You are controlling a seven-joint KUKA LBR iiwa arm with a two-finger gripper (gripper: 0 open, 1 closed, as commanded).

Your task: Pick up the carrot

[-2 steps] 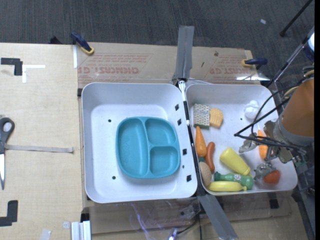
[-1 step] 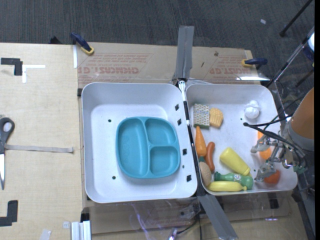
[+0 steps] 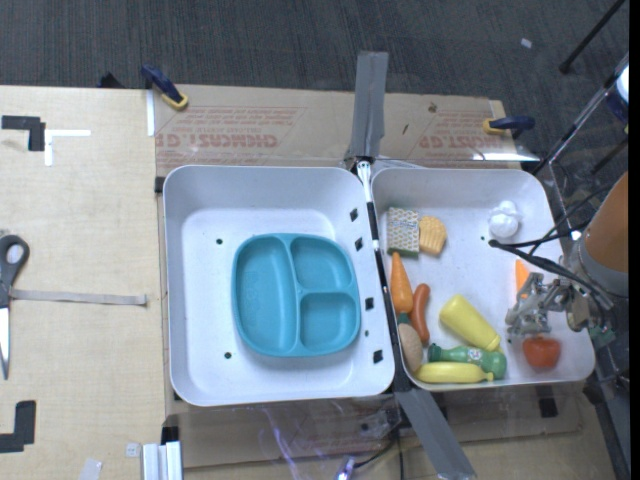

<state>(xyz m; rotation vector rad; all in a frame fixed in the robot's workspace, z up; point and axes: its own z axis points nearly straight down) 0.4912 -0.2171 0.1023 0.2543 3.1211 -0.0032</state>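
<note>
Dark carpet lies behind a pale wooden counter [image 3: 80, 268] that carries two white bins side by side, taped at the seam. The fingers [image 3: 528, 313] hang low in the right bin [image 3: 470, 183], near its right wall, just above a red tomato-like piece [image 3: 541, 352]; their metal tips blur together and whether they are apart or together cannot be told. Nothing is visibly held between them. The carrot [image 3: 401, 281] lies against the right bin's left wall, well apart from the fingers, pointing along the seam, with a red sausage-shaped piece [image 3: 421, 311] just beside it and a yellow pepper [image 3: 468, 323] between it and the fingers. Judgement: the reach has not begun. A sound approach would cross above the pepper, descend over the carrot's middle, and close across its narrow width, clear of wall and sausage.
</note>
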